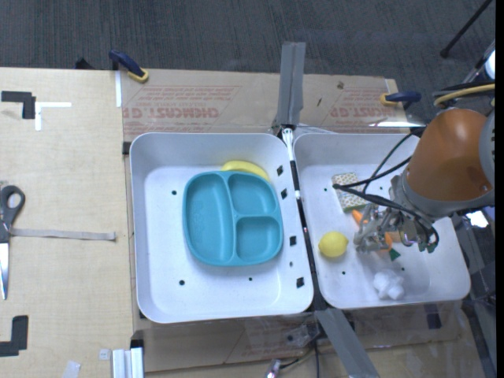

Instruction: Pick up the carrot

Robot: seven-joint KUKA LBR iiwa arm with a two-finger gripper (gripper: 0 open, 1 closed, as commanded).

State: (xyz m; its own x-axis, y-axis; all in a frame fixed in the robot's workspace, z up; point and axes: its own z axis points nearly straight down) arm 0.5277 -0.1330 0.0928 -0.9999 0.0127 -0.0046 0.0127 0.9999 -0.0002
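The gripper [376,239] hangs low in the right bin [441,290], over the orange carrot [360,216]; its opening cannot be told. The grey arm [445,164] enters from three o'clock, with a lemon [333,244] at the gripper's nine o'clock.

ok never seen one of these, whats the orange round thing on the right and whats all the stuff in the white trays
This is one picture from a camera fixed above a workbench, looking down at a slant. The orange and grey rounded shape is a robot arm reaching in from the right. At its end is a gripper, a two-finger hand, lowered into the right bin. Cables and metal parts crowd it, so I cannot tell whether it holds anything. Small orange bits show beside it, likely the carrot it is meant to pick up. That bin also has a yellow lemon, a white fluffy lump and a patterned packet. The left bin holds a blue divided plate with something yellow peeking from behind it. Scissors lie on the far left of the bench.
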